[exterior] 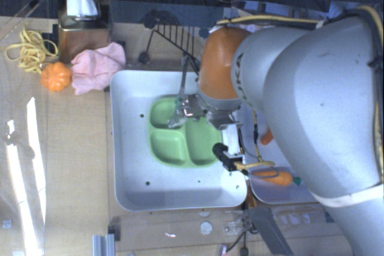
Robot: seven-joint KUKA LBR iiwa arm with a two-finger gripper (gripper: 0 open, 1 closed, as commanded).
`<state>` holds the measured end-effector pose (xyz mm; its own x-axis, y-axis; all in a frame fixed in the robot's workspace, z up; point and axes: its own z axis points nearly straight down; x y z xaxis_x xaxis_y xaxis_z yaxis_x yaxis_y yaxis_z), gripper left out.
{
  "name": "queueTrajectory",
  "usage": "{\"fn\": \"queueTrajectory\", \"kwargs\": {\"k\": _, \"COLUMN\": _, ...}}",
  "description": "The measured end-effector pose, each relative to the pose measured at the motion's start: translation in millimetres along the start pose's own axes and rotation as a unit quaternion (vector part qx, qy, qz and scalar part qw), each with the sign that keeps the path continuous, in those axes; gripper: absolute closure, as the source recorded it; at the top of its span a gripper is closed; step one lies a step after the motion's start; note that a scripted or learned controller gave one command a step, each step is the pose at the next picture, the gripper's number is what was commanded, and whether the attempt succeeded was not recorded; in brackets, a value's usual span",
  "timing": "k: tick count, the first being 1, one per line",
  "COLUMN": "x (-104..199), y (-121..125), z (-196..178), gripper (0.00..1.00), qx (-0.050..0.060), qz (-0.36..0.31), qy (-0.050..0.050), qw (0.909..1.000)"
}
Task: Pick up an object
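A grey arm (312, 105) with an orange band (219, 66) reaches in from the right and hangs over the left white bin (129, 147), which sits on the pale wooden desk (66, 153). Its pincer (180, 112) is low over a green divided tray (180, 141) that lies near the middle of that bin; the metal tip sits over the tray's far compartment, close to or touching its surface, though contact cannot be told from this slant. Whether the pincer is spread or clenched cannot be told, as the wrist hides most of it, and nothing can be seen held. The tray lies flat with its compartments facing up, its right part covered by the arm's wrist. A black fitting (223, 156) on the arm hangs over the tray's near right corner. In the right bin (282, 195), mostly hidden under the arm, an orange carrot-like object (273, 175) with a green end lies near the bin's near edge, and another small orange piece (266, 137) peeps out beside the arm. At the far left of the desk stand a brown tissue box (81, 27) with a white tissue sticking up, a pink cloth (96, 66) crumpled just beside it, a small orange pumpkin (55, 76) touching the cloth's left side, and a tangle of yellow cord (27, 48) further left.
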<state>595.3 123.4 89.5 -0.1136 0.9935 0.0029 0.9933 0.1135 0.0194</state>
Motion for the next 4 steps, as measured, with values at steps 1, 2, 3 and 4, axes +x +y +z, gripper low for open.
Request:
{"fn": "queueTrajectory", "kwargs": {"k": 1, "x": 12, "y": 5, "z": -13, "gripper": 1.0, "qx": -0.005, "qz": -0.003, "qy": 0.011, "qw": 0.9999}}
{"fn": "queueTrajectory", "kwargs": {"k": 2, "x": 25, "y": 35, "z": -114, "gripper": 1.0, "qx": 0.011, "qz": 0.157, "qy": -0.004, "qw": 0.9876}}
{"fn": "queueTrajectory", "kwargs": {"k": 3, "x": 82, "y": -2, "z": -8, "gripper": 1.0, "qx": 0.008, "qz": -0.025, "qy": -0.002, "qw": 0.9996}}
{"fn": "queueTrajectory", "kwargs": {"k": 4, "x": 80, "y": 7, "z": -171, "gripper": 1.0, "qx": 0.011, "qz": 0.045, "qy": -0.003, "qw": 0.9989}}
